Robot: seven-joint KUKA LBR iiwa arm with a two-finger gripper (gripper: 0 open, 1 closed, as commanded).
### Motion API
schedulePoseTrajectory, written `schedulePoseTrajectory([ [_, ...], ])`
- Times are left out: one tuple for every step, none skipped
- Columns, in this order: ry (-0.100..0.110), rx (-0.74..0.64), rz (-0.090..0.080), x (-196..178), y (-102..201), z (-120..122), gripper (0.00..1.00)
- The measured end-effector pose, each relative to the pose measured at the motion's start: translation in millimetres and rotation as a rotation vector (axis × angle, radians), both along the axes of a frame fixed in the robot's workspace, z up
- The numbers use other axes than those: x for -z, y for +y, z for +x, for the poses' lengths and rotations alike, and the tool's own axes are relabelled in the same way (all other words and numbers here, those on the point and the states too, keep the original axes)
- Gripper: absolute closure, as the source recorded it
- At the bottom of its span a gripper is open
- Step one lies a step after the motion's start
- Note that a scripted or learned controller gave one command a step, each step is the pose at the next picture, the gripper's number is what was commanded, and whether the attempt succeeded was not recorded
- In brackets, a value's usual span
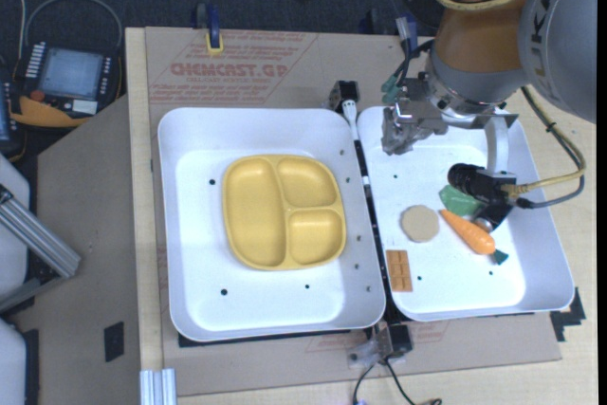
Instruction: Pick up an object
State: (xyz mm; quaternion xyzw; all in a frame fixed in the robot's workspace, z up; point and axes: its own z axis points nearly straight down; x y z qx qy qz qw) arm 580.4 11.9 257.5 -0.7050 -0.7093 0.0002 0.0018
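My gripper (398,136) hangs over the far left part of the right bin (531,285), with nothing visibly held. Nearer the front of that bin lie a tan round biscuit (419,224), an orange carrot (471,232) with a teal tip, and a green piece (458,201) just beyond the carrot. A brown wafer (398,269) rests at the bin's left edge. The gripper is well apart from all of them, the biscuit being the closest.
The left bin (185,204) holds a yellow divided plate (283,210) in its middle. The rims of the two bins meet in a ridge (365,190) just left of the gripper. The arm's orange band (484,5) looms over the far right.
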Motion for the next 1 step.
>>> schedulePoseTrajectory([
  [0.002,0.0,-0.001,19.7,56.9,-22.2,1.0],
])
